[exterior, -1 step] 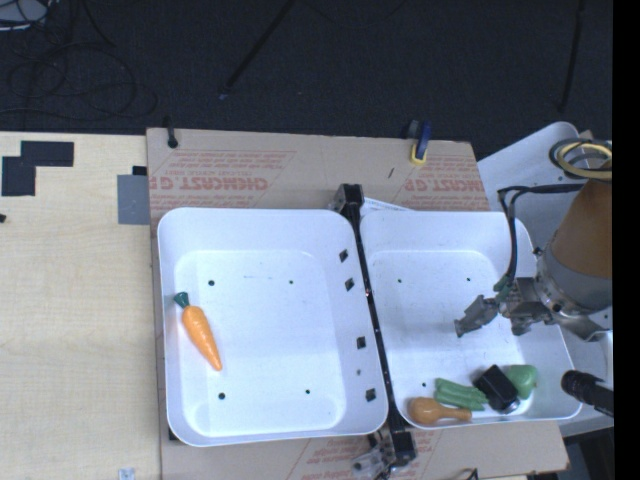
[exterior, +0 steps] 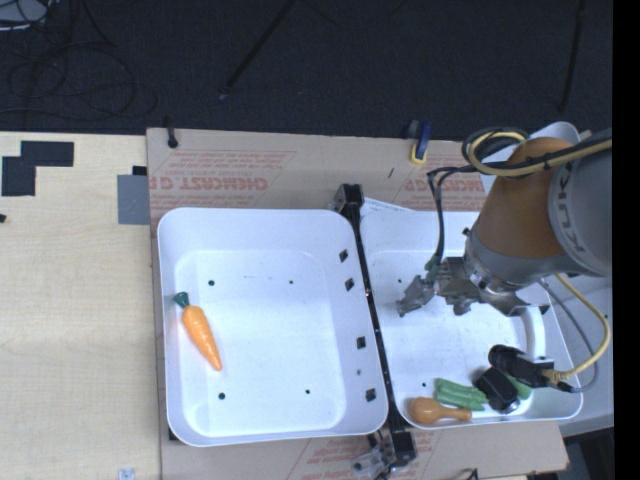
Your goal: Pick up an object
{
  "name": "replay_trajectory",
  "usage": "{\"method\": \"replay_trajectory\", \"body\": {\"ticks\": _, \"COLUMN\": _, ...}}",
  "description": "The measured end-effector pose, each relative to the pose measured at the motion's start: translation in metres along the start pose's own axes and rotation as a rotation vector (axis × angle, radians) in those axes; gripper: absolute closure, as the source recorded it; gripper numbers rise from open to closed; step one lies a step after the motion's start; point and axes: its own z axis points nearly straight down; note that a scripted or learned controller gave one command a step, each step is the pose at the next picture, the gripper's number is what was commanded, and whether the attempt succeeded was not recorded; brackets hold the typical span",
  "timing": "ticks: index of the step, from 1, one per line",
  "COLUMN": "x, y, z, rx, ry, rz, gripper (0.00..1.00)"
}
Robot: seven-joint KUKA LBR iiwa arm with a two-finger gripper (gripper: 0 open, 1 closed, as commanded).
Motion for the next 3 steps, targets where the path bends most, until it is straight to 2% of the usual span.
{"method": "replay_trajectory", "body": {"ticks": 1, "x": -0.004, "y": -0.003, "z": -0.012, "rx": 0.003, "ry": -0.001, "rz": 0.008, "gripper": 1.00}}
{"method": "replay_trajectory", "body": {"ticks": 2, "x": 0.005, "y": 0.046, "z": -0.035, "rx": -0.005, "ry": -0.002, "rz": 0.005, "gripper": 1.00}}
{"method": "replay_trajectory", "body": {"ticks": 3, "x": 0.020, "y": 0.048, "z": -0.177, "rx": -0.017, "ry": -0.003, "rz": 0.004, "gripper": 1.00}}
